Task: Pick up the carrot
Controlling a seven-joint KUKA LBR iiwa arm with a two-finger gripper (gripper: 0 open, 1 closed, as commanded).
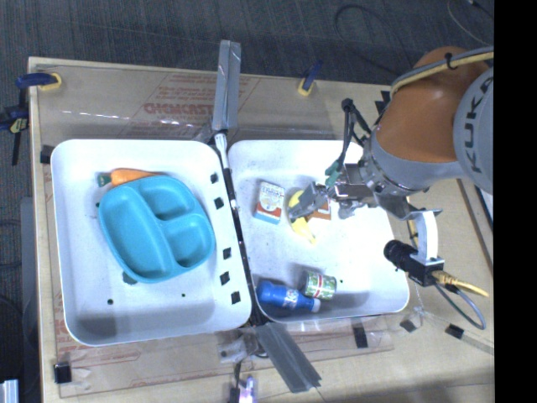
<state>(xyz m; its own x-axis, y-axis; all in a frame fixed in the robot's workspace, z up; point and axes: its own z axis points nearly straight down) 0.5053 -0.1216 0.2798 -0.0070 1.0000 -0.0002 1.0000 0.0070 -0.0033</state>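
The carrot is orange with a green top and lies in the left bin near its far left corner, partly tucked under the rim of a blue divided plate. My gripper hangs over the middle of the right bin, far to the right of the carrot. It sits just above a yellow object and a small orange box.
In the right bin a small white and orange carton stands left of the gripper. A blue bottle and a green can lie by the near wall. A ridge divides the two bins.
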